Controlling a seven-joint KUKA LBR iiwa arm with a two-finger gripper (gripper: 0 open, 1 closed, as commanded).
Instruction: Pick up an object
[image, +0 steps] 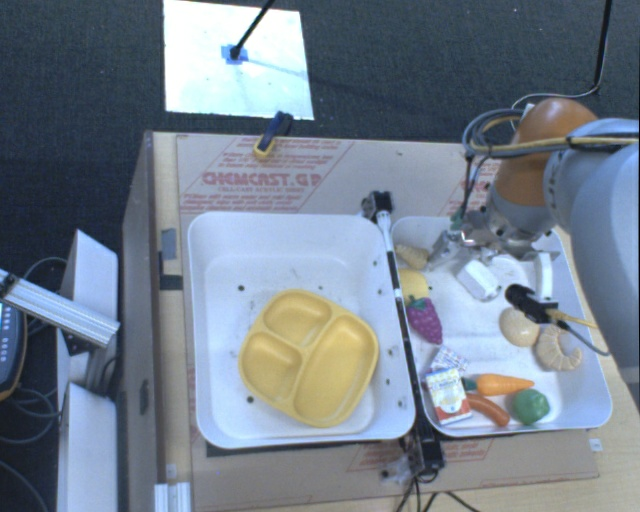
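Cylinder (478, 279), white, lies in the right bin (590, 395) just under your gripper (462, 243); jaw state can't be told. It may roll aside, or you may catch the yellow piece (411, 257) nearby.

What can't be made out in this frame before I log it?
- Tool: blurred against the right bin; the camera view doesn't settle its state or whether it touches anything.
- White item below it: too small and washed out to identify.
- Carton: print too small to read.
- Arm: cut off by the right edge.
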